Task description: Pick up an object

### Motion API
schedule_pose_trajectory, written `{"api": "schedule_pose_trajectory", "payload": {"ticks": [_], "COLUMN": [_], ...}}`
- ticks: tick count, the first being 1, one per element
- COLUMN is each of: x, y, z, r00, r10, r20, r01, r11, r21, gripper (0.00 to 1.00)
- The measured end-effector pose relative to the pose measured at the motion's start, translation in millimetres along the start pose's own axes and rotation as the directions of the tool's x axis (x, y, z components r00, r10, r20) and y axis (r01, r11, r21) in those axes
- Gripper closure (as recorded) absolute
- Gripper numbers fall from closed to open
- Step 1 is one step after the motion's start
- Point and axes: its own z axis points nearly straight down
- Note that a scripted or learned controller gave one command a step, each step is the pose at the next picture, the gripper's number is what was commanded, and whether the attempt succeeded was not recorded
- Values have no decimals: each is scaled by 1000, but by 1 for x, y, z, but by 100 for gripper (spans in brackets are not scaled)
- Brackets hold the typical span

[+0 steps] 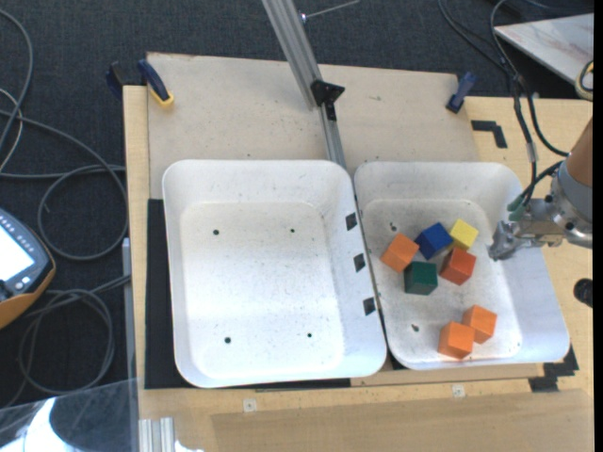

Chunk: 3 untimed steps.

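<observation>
The tool [504, 243] hovers at the right bin's [528, 281] three o'clock edge; whether it is wide or narrow cannot be told. Nothing is seen held. Seven blocks lie in this bin. Judgement: the yellow block [464, 232], nearest at nine o'clock from the tool, is crowded by blue [433, 239] and red [459, 266] neighbours; descend squarely, straddling its free faces.

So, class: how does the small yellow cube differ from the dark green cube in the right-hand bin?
The small yellow cube is bright and lies nearer the bin's far wall; the dark green cube is dull and sits closer to the bin's middle. Yellow looks slightly smaller than green. Both are plain blocks resting in the right white bin.
</observation>
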Motion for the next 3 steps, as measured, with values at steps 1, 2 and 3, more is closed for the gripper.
{"api": "schedule_pose_trajectory", "payload": {"ticks": [1, 2, 3], "x": [46, 101, 148], "y": [6, -1, -6], "z": [-6, 0, 1], "r00": [1000, 1000, 1000], "r10": [-4, -4, -4], "r20": [-3, -5, -4], "r01": [4, 4, 4], "r11": [1000, 1000, 1000], "r21": [2, 7, 8], "gripper": [100, 100, 100]}}
